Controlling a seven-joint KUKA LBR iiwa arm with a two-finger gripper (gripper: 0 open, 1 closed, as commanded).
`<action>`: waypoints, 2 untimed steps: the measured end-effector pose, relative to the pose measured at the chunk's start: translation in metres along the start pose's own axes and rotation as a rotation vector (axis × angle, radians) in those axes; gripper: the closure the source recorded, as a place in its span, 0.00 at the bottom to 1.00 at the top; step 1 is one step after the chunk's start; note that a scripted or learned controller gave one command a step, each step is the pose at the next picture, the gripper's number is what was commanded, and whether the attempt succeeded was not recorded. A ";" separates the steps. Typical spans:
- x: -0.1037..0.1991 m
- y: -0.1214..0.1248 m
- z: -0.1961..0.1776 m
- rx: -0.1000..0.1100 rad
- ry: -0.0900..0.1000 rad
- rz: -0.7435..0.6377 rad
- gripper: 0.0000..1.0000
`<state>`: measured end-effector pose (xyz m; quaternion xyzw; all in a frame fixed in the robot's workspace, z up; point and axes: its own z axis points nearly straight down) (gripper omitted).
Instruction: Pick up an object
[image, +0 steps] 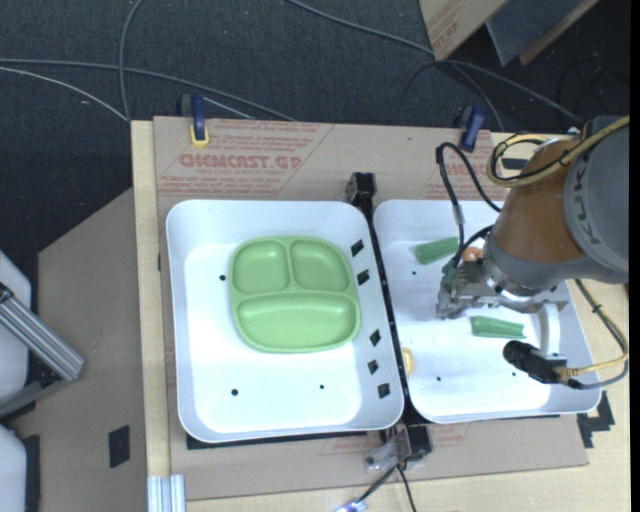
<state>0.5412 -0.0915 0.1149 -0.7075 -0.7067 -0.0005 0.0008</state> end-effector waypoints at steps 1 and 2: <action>-0.005 0.002 -0.044 -0.005 -0.002 -0.001 1.00; -0.005 0.003 -0.098 -0.007 -0.003 -0.002 1.00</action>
